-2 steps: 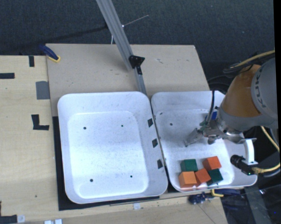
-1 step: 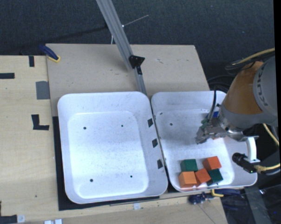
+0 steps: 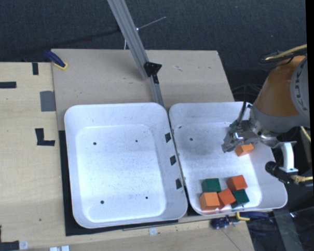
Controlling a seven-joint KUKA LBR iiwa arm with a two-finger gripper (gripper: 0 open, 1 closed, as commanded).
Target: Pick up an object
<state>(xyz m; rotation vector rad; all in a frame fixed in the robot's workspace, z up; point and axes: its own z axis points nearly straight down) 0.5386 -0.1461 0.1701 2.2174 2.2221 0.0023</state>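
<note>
Blocks (image 3: 224, 192) clustered near bin (image 3: 198, 115) front; fingers (image 3: 234, 141) above.

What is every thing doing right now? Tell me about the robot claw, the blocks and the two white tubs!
gripper: above the right bin, an orange block right beside it.
orange block: apart from the others, at the gripper; whether it is gripped is unclear.
block pile: bunched at the right bin's near edge, untouched.
right bin: holds all the blocks.
left bin: flat on the bench.
</note>
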